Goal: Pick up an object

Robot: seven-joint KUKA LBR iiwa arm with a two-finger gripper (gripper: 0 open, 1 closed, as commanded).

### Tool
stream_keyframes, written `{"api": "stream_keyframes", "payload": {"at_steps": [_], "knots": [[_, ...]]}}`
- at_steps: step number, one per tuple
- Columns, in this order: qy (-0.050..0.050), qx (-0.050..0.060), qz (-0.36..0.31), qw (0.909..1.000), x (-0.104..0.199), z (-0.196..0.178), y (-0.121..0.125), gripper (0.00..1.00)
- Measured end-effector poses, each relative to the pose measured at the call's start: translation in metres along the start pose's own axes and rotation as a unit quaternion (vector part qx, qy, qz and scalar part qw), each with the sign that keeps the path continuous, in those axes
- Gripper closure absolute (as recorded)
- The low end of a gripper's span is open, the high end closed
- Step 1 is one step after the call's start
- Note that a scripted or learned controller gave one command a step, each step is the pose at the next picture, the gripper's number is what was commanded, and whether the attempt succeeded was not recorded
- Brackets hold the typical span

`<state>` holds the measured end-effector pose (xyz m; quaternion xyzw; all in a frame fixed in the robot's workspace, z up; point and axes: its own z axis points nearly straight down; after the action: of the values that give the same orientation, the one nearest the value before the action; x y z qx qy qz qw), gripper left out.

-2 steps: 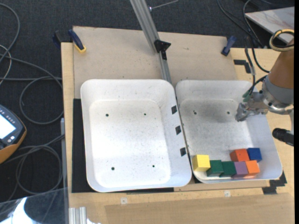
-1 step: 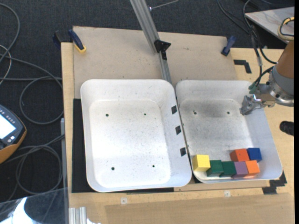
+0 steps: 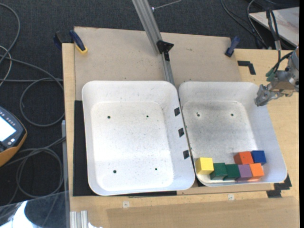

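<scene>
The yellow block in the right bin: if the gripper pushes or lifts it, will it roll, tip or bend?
The yellow block looks like a flat-faced cube, so it would probably slide rather than roll. It seems rigid and small, likely light. It lies close to the green block and the bin's near wall, so a push may jam it.

Two shallow white bins side by side on a bench [image 3: 142,208]. The left bin [image 3: 90,127] and right bin [image 3: 270,127] touch along their inner walls. The gripper [image 3: 262,99] hangs above the right bin's far right rim. Blocks cluster at that bin's near edge: yellow block [image 3: 205,165], green blocks [image 3: 225,171], purple block [image 3: 245,172], two orange blocks [image 3: 245,157], blue block [image 3: 259,156]. Blue clamps [image 3: 232,45] hold the bench's far board.
</scene>
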<state>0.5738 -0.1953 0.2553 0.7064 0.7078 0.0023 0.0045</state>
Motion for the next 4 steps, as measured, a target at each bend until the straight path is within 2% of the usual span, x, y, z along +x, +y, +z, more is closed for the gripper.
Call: {"api": "stream_keyframes", "payload": {"at_steps": [1,2,3,4], "knots": [[0.001,0.003,0.0,1.0,0.0,-0.002,0.001,1.0],[0.002,0.003,-0.002,1.0,0.051,-0.011,0.009,1.0],[0.003,0.006,-0.002,1.0,0.099,0.002,0.022,1.0],[0.003,0.005,-0.002,1.0,0.147,0.003,0.023,1.0]]}}
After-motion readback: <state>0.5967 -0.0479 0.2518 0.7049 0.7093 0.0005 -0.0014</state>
